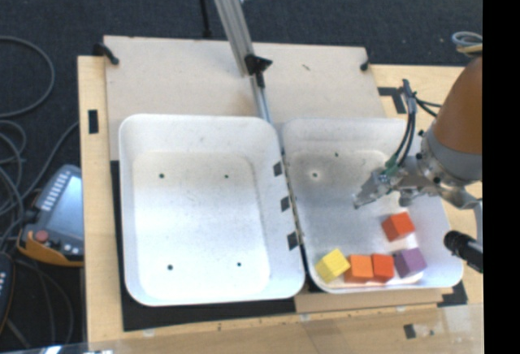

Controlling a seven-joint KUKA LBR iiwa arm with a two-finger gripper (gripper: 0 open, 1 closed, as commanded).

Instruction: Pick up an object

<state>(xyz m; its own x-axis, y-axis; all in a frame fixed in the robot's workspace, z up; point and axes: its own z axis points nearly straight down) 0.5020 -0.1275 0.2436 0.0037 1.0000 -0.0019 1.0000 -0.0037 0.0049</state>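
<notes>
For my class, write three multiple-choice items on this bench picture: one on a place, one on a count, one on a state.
1. Which bin holds the blocks?
A. the left bin
B. the right bin
C. both bins

2. How many blocks are there?
A. three
B. five
C. eight

3. How does the yellow block lie?
A. in the bin
B. on the bench
C. stacked on another

Key: 1 B, all lie in the right bin. 2 B: yellow block, two orange blocks, purple block, red-orange block. 3 A, it rests near the front rim, left of the gripper.
</notes>
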